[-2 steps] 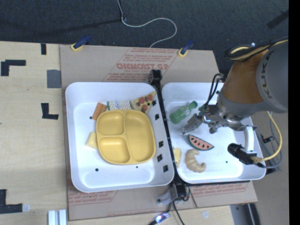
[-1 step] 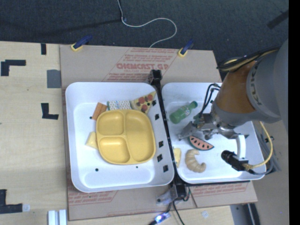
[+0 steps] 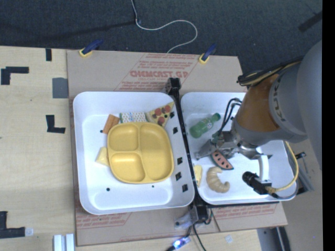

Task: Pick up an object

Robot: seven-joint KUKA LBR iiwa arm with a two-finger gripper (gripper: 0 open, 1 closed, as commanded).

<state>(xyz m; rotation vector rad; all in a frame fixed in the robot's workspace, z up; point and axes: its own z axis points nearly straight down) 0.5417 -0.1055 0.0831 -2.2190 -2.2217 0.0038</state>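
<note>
The watermelon slice (image 3: 222,161) lies in the right bin (image 3: 280,192), near its centre, with the gripper (image 3: 219,146) directly at its 12 o'clock — so close that the two seem to touch, though the view does not settle whether the jaws are spread or closed, or whether they grip anything. A croissant (image 3: 216,179) sits just beside the slice at its 6 o'clock, and a green bottle (image 3: 203,125) lies at about 11 o'clock, nearer the bin's far wall. The arm (image 3: 267,114) reaches in from 3 o'clock, its orange band above the wrist.

The step in hand looks like the descent onto a target, probably the slice. The next move calls for closing squarely on it and lifting straight up — without dragging the croissant.

At 9 o'clock, the left bin (image 3: 84,140) holds a yellow divided plate (image 3: 140,152) over several smaller toy foods.
</note>
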